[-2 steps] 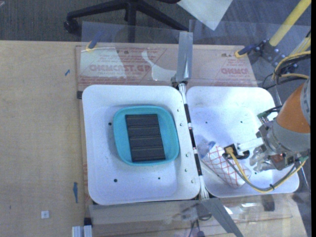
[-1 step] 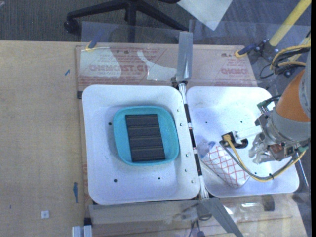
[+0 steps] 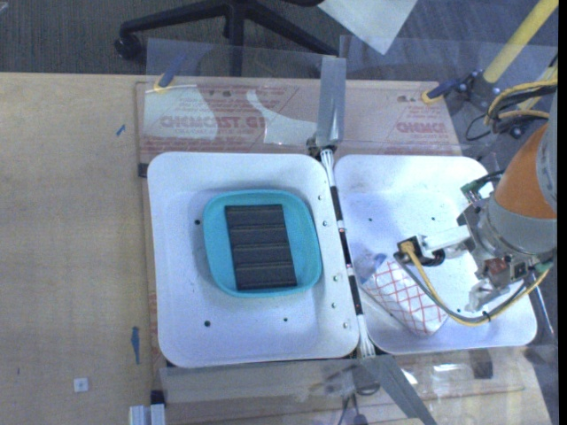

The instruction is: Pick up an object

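One teal plastic tray [image 3: 217, 242] fills the left bin's [image 3: 168, 317] middle; one red-checked paper cup [image 3: 403, 301] lies lower right; jaws' state unclear.

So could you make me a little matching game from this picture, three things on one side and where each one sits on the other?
Things:
1. teal square plastic dish
2. dark ribbed rectangular block
3. red-and-white checked paper tray

Places:
A. in the right white bin
B. on the floor of the left white bin
C. inside the dish

Pairs: 1-B, 2-C, 3-A
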Controlling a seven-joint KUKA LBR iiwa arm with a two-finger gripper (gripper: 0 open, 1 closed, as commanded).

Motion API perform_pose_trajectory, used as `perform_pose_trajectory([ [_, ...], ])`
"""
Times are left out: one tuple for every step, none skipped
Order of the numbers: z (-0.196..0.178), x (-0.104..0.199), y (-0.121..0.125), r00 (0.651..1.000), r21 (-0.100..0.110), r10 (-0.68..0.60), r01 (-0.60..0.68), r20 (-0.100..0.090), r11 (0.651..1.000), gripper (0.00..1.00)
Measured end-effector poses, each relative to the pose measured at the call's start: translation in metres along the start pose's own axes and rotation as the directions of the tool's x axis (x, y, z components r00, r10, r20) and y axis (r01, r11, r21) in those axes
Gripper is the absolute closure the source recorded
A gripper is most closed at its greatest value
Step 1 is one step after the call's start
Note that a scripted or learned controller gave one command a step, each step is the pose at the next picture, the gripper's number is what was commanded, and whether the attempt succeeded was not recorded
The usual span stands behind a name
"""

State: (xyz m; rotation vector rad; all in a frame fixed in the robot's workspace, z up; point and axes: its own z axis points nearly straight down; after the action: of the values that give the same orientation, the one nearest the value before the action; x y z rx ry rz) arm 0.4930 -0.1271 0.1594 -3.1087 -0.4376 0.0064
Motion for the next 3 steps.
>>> perform_pose_trajectory([
  [-0.009, 0.0, 0.0, 1.0, 0.002, -0.002, 0.002, 0.003, 1.0, 1.0],
  [-0.084, 0.055, -0.006, 0.997, -0.001, 0.074, -0.074, -0.001, 0.997, 1.0],
  [-0.084, 0.055, -0.007, 0.997, -0.001, 0.073, -0.073, -0.001, 0.997, 0.0],
])
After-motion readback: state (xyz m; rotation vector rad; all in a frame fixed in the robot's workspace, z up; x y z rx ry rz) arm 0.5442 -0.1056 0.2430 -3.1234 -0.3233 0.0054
